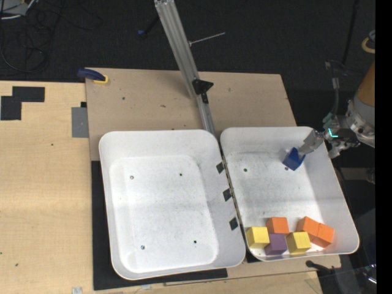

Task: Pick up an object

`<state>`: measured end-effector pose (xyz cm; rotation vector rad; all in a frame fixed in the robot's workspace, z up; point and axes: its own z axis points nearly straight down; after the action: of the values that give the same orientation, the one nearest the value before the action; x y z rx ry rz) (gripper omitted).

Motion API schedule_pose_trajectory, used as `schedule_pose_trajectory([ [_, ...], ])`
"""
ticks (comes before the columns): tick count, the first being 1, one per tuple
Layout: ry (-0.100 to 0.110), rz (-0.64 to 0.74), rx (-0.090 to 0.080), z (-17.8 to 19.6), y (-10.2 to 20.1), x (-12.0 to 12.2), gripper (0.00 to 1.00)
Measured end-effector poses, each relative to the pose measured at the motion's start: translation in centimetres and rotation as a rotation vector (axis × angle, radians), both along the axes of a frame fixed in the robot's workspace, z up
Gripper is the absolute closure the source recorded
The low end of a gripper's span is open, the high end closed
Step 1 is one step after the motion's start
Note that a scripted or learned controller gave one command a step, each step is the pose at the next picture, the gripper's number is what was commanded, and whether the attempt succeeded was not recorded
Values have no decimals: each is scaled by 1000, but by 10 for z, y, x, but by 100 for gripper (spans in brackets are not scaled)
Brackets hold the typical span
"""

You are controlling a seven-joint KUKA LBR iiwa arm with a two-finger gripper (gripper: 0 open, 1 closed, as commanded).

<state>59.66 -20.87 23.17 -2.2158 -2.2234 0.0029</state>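
My gripper (300, 152) reaches in from the right over the upper part of the right bin (263, 136). Its grey fingers (310, 143) slant down to the left and end on a small blue block (293, 159). The block is tilted and sits at the fingertips, gripped between them, just above the bin floor. Along the right bin's near edge lie a yellow block (258, 235), an orange block (277, 225), a purple block (277, 244), a second yellow block (299, 242) and a larger orange block (318, 231).
The left bin (122, 144) stands beside the right one, joined by black clips (227, 194). A slanted aluminium rail (182, 54) rises behind the bins. A blue and yellow clamp (93, 75) lies at the board's far left corner.
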Motion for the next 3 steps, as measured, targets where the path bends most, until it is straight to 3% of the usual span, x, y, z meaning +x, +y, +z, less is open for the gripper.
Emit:
schedule_pose_trajectory([
  [2, 6, -3, 2, -109, 2, -6, 0],
  [3, -3, -6, 0, -141, 3, -5, 0],
])
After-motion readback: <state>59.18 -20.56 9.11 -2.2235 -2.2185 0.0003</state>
